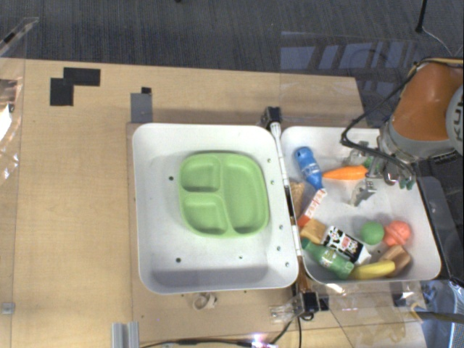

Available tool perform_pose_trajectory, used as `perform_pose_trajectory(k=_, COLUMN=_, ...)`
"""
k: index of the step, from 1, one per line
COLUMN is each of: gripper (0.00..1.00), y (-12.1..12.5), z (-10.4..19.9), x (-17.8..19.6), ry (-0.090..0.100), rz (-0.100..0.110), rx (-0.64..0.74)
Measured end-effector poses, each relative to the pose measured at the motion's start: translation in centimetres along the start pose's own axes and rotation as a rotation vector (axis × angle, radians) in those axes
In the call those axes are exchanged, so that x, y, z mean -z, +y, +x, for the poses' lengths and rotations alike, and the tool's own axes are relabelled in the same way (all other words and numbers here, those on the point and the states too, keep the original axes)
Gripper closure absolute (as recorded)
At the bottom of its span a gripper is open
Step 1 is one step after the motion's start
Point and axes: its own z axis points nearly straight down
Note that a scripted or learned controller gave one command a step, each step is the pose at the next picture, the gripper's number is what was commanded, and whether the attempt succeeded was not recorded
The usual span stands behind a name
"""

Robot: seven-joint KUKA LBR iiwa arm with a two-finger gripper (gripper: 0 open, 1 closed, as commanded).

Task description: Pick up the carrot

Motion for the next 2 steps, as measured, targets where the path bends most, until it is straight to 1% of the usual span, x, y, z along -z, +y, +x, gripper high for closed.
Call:
perform_pose_trajectory(k=1, gripper=0.0, y=-2.3, z=5.3, x=0.1, ry=0.004, rz=0.0, rx=0.301)
perform_pose_trajectory(k=2, gripper=0.0, y=-0.7, z=7.9, x=0.3, ry=-0.002, rz=0.002, rx=-0.054)
